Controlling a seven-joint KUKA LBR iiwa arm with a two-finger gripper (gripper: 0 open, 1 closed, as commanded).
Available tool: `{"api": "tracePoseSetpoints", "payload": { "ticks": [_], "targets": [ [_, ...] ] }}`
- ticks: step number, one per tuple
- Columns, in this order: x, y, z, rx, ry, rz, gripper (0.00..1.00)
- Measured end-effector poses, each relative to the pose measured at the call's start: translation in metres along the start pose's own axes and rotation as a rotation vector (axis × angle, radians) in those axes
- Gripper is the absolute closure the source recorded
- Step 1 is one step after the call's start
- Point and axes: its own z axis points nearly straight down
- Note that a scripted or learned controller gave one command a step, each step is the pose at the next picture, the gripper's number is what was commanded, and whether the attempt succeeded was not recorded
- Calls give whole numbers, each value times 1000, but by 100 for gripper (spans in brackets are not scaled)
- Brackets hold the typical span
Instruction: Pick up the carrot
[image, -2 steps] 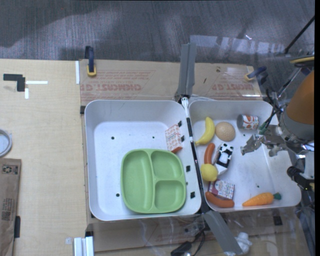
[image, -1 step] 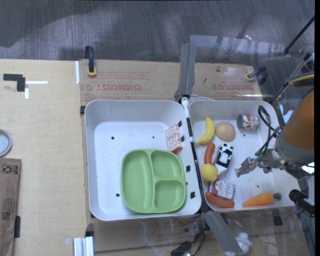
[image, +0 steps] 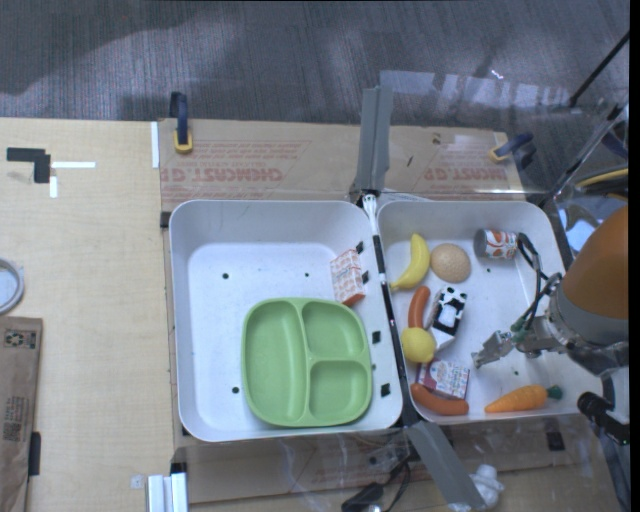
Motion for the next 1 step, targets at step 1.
{"api": "tracePoseSetpoints", "payload": {
  "ticks": [1],
  "targets": [
    [3, 1, -108, -2, -2, 18, 0]
  ]
}}
